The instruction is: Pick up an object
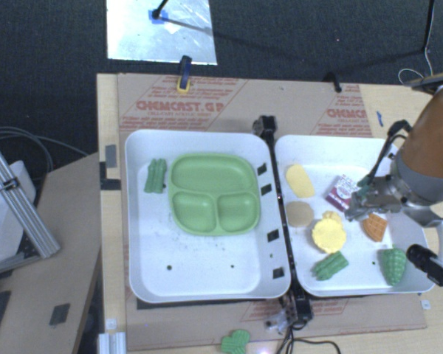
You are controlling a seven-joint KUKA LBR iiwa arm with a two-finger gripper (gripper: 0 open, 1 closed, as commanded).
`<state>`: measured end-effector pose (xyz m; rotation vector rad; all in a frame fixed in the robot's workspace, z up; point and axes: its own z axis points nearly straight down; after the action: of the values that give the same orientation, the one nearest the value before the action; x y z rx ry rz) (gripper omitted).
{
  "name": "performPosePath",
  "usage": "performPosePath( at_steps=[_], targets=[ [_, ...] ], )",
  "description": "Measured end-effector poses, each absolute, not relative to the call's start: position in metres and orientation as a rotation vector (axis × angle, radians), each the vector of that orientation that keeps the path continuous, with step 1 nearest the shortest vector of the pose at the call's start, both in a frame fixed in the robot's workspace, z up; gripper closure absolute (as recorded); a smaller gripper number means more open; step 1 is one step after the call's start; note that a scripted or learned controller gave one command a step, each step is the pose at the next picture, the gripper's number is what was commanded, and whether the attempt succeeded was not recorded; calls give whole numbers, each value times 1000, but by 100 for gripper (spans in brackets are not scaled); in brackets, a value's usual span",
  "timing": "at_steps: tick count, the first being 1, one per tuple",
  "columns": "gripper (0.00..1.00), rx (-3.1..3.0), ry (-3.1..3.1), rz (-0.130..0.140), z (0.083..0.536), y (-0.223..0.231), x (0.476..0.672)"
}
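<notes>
The gripper [360, 211] hangs low in the right bin [310, 150], just left of an orange piece [374, 228] and just right of a pink packet [342, 192]; either could be its target, I'd guess the orange piece. Whether the fingers are apart or together I cannot tell, for the wrist hides them. The orange piece looks like small toy food: probably light, stiff plastic, a little slick, best pinched across its narrow middle. Around it lie a yellow round piece [328, 234], a tan disc [300, 214], a pale yellow piece [299, 181] farther off, and two green pieces [330, 265] [392, 265] near the front rim. The left bin [136, 220] holds a green divided plate [213, 194] and a green strip [156, 175].
</notes>
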<state>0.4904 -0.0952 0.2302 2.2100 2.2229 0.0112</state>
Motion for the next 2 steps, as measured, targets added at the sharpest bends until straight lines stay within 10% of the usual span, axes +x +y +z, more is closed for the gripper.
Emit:
performPosePath(
  at_steps=[1, 2],
  targets=[
    [0, 2212, 2222, 11, 230, -95, 490],
    [100, 2205, 2225, 15, 241, -95, 492]
  ],
)
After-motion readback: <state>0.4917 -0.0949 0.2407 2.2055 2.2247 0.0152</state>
